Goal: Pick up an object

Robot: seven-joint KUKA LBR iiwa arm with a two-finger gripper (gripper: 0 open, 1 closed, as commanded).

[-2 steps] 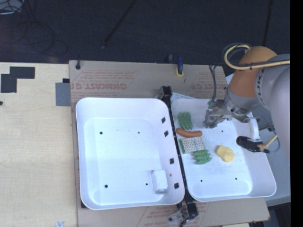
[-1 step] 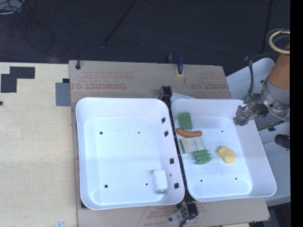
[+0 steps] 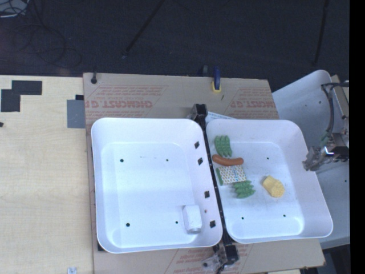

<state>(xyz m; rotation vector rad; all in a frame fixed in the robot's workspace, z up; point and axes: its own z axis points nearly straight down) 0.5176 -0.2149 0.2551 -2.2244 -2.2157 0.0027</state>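
The gripper (image 3: 319,157) sits just outside the right bin (image 3: 308,210), past its right rim; whether it's wide or narrow, I cannot tell. Inside that bin, the yellow object (image 3: 274,186) lies nearest that rim and alone. Best bet: come straight down over it, clear of the sausage (image 3: 228,160) cluster by the far rim.
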